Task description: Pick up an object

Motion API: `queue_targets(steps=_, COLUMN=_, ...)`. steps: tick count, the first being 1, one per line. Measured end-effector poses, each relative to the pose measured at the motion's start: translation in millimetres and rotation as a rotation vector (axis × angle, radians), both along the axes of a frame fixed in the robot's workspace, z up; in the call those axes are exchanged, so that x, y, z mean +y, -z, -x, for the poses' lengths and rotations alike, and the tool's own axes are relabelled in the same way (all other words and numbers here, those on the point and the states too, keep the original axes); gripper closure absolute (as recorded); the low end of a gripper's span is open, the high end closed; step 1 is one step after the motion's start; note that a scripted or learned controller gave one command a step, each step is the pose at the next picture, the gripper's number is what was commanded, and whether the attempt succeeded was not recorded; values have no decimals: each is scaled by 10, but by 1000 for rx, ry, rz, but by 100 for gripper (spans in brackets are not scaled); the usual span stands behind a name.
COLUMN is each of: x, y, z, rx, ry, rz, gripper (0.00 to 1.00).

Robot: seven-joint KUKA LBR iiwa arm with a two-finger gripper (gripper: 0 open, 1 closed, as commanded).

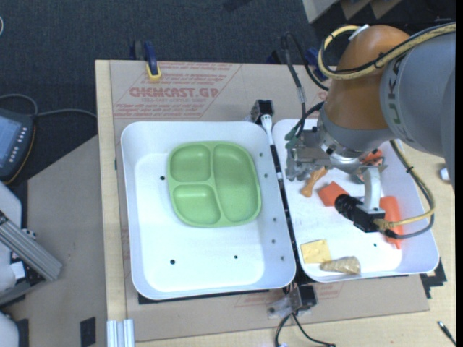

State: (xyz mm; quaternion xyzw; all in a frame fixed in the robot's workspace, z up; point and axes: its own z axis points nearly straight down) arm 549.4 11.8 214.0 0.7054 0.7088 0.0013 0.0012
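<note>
Over right bin: gripper low; I can't read its grip; wrist hides orange pieces
Left bin: green tray; open floor near me

My glossy orange wrist band is gleaming; the green three-compartment plastic plate at nine o'clock is looking smooth, matt.

Bright, even overhead light, soft shadow under the arm beside the gripper, white bins slightly washed out, mild softness throughout, dark floor beyond the bench
</note>
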Motion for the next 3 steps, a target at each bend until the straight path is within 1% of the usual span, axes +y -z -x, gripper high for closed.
queue_targets(steps=1, x=503, y=-159, z=-271, rx=-2, ry=-1, rz=-1, gripper=100)
queue_targets(steps=2, x=854, y=-129, z=-427, rx=0, ry=2, rz=0, gripper=100)
queue_targets(steps=3, x=709, y=-134, z=-559, rx=0, ry=6, rz=1, gripper=100)
